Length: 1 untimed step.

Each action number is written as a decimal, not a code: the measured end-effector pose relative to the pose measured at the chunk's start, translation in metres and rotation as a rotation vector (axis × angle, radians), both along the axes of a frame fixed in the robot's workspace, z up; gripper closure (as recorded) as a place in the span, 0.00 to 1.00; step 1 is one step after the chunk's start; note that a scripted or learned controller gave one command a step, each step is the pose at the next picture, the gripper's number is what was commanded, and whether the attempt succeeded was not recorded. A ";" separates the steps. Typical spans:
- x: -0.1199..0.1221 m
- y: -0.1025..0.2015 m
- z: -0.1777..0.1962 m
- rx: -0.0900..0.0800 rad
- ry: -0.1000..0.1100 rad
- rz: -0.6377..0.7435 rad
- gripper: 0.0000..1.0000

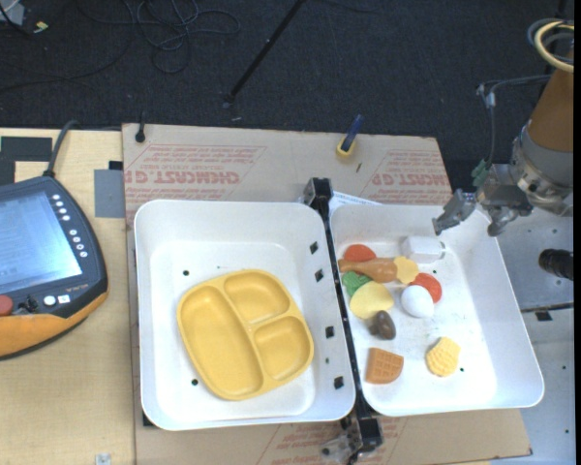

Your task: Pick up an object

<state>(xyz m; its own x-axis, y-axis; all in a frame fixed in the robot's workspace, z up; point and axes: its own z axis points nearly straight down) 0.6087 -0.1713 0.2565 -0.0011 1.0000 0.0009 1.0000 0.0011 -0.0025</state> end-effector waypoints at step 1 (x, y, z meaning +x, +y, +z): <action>-0.022 0.079 0.252 -0.002 -0.018 0.005 0.00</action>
